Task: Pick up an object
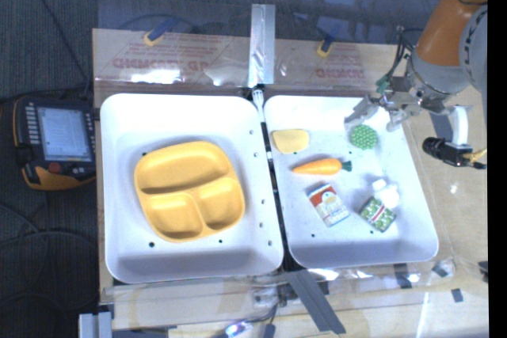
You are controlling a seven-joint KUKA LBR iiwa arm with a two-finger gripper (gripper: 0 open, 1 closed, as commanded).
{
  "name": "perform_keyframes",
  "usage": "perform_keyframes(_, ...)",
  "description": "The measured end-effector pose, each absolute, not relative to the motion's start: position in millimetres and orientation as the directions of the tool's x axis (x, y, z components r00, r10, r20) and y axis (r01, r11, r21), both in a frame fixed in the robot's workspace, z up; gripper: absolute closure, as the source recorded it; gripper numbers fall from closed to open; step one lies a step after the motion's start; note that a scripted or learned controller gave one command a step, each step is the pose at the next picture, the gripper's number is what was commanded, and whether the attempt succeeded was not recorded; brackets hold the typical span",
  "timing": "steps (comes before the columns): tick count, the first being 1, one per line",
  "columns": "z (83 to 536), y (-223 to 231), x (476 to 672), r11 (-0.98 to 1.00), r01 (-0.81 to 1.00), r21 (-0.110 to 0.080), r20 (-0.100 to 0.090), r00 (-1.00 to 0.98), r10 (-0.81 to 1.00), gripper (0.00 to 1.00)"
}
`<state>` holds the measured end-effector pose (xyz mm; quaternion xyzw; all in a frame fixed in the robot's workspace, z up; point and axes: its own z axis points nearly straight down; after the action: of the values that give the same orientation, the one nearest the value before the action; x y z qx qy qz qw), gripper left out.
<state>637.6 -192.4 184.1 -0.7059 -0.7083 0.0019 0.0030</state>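
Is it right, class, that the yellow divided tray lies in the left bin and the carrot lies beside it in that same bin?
Not quite. The carrot lies in the right bin, as the camera view shows. The yellow divided tray does lie in the left bin.

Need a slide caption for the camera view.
Gripper open above green ball in right bin; carrot and cartons nearby; yellow tray in left bin.

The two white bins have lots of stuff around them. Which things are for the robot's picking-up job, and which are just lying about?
For the job:
gripper
green ball
carrot
yellow piece
red and white carton
green carton
right bin

Just lying about:
yellow divided tray in the left bin
handheld control screen
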Motion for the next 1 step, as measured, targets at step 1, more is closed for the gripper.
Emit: perform_keyframes(1,95.6,-210.6,667.7,0.068,0.998,-0.005,0.009,-0.068,0.998,0.0)
